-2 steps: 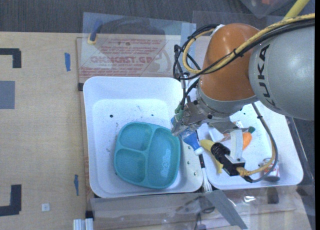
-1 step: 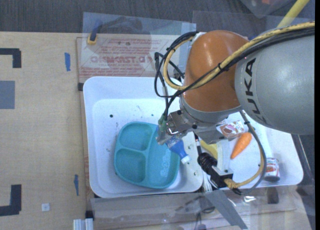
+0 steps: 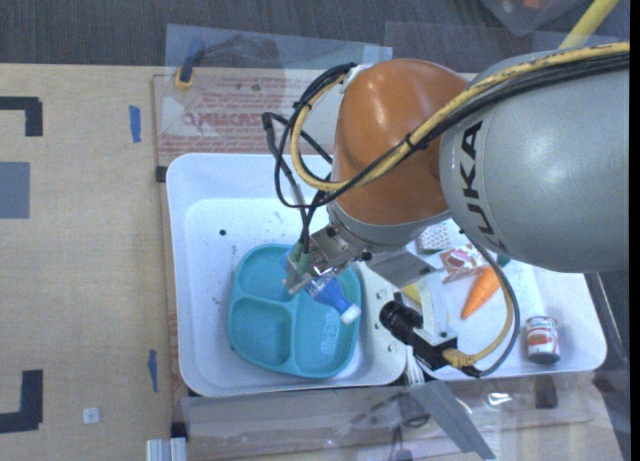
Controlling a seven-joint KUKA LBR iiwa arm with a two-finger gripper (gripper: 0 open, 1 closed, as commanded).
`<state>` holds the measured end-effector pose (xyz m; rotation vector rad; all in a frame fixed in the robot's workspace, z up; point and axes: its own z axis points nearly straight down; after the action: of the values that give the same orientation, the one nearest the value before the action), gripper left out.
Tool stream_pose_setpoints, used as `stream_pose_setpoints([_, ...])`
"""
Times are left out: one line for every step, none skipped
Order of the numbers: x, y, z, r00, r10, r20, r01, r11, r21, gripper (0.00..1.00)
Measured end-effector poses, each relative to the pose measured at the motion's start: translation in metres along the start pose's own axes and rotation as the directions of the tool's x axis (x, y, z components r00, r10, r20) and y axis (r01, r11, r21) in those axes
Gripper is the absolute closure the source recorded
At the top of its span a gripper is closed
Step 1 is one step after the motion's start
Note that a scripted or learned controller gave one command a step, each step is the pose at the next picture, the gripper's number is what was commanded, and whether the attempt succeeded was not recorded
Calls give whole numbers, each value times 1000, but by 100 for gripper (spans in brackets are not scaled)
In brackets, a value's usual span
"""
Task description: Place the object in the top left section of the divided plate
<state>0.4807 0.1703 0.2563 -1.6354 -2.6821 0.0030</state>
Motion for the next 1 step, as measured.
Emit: stream_pose_setpoints([0, 0, 0, 1000, 0, 0, 0, 1000, 0, 0])
